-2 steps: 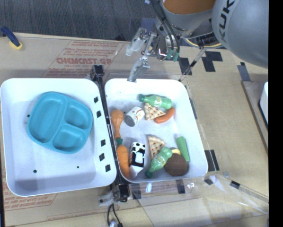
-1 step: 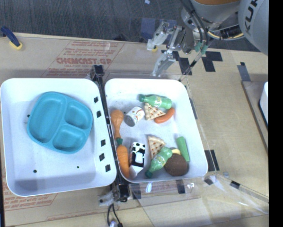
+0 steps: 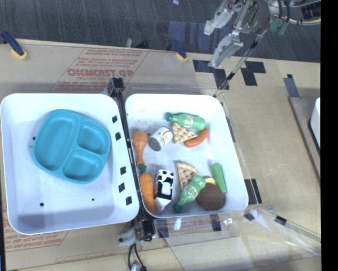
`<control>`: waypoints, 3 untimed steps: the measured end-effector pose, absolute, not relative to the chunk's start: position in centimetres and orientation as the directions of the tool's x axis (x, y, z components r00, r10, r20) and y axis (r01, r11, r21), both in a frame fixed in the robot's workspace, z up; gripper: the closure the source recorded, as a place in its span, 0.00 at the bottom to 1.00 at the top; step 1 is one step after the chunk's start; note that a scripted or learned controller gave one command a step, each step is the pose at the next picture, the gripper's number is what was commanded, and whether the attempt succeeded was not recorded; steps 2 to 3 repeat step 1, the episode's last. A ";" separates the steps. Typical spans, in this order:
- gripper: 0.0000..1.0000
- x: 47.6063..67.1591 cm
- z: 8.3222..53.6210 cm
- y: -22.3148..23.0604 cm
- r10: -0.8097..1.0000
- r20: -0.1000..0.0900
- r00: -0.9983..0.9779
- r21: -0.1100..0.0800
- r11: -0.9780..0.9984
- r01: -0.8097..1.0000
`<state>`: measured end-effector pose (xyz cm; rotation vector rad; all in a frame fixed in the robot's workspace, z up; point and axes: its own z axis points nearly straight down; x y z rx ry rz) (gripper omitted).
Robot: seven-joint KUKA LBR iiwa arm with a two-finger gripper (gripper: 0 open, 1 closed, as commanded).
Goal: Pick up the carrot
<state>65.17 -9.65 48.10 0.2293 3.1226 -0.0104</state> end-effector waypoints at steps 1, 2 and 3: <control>0.00 65.0 44.4 -20.5 0.108 0.005 -0.994 -0.006 0.994 0.108; 0.00 65.0 44.4 -20.5 0.108 0.005 -0.994 -0.006 0.994 0.108; 0.00 65.0 44.4 -20.5 0.108 0.005 -0.994 -0.006 0.994 0.108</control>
